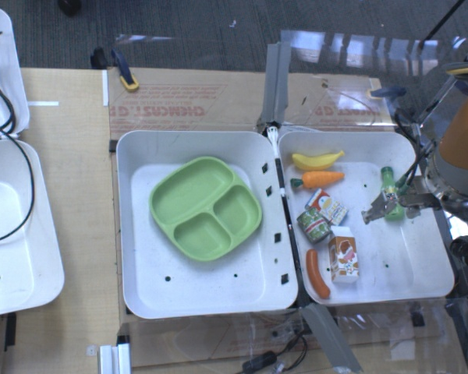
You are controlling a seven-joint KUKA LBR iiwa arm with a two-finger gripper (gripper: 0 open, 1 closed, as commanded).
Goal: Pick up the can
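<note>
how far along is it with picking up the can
Early stage. Nothing looks done: the can lies in the right bin among the carrot, the small carton and the sausage, ungrasped. In hand: the end effector hangs over that bin beside the green bottle, well right of the can. Left: moving across to the can, gripping and lifting.
</note>
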